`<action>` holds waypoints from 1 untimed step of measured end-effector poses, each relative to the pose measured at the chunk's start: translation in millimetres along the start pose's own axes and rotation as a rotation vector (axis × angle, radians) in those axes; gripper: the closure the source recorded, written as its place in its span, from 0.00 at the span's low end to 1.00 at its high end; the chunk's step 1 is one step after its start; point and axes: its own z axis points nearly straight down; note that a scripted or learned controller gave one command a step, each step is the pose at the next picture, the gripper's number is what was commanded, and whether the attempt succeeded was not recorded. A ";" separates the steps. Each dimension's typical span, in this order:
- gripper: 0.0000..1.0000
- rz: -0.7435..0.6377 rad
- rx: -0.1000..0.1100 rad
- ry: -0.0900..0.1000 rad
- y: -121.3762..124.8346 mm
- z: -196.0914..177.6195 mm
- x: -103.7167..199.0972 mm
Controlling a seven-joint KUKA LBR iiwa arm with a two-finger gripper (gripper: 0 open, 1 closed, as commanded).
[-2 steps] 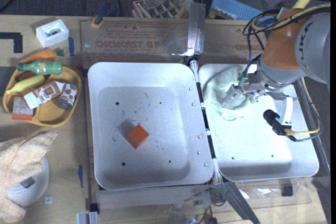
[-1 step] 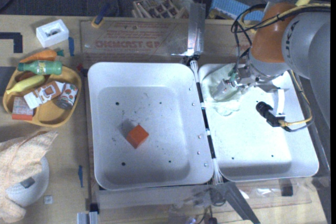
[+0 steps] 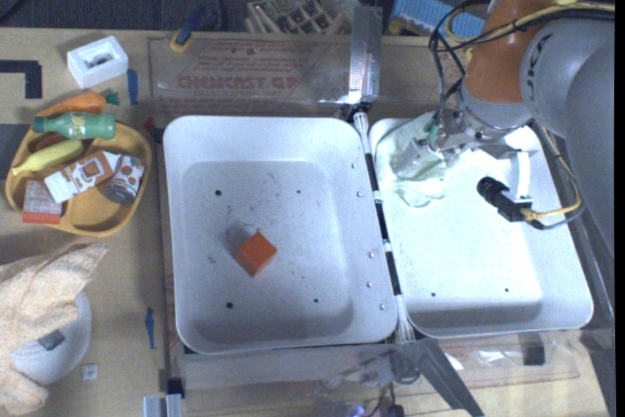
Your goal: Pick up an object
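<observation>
An orange cube (image 3: pixel 257 253) lies alone on the floor of the left bin (image 3: pixel 195 151), a little left of the middle. My gripper (image 3: pixel 435 142) is down in the far left corner of the right bin (image 3: pixel 508 298), under the orange-banded wrist (image 3: pixel 508 49). It hangs over a pale, whitish-green crumpled object (image 3: pixel 414 173) that rests against the bin's left wall. Whether that object sits between the fingers is hidden by the gripper body. A black connector on a yellow cable (image 3: pixel 500 194) dangles from the arm, just right of the gripper.
The two bins meet at a ridge (image 3: pixel 381 229). Left of the bins stands a yellow bowl (image 3: pixel 93 215) with several toy foods. A white box (image 3: pixel 98 62) sits at the back left, and a cloth (image 3: pixel 44 308) lies at the front left.
</observation>
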 end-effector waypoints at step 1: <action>1.00 -0.001 -0.006 -0.004 1.6 -12.1 -0.5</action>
